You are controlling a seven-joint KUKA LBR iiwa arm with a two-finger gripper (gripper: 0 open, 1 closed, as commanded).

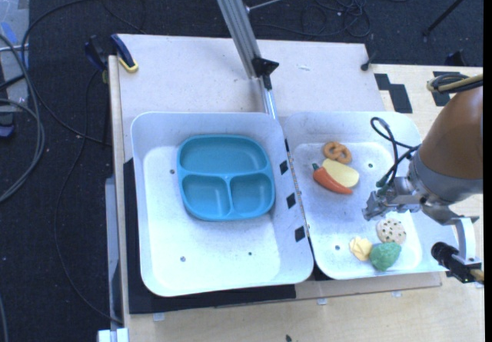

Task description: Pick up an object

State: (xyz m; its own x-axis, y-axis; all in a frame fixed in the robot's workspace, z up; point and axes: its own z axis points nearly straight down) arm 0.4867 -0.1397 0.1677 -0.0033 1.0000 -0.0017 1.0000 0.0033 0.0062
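Camera view shows the gripper (pixel 378 206) low in the right bin (pixel 323 254), just above the cookie (pixel 391 231); its fingers' state is perhaps hidden, I cannot tell.

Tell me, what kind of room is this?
Probably a robot lab. A robot arm reaches over two white bins on a bench, one holding toy food and the other a blue tray. Loose cables trail over the dark floor.

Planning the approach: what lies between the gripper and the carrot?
Bare white floor of the right bin separates the gripper from the carrot in the camera view.
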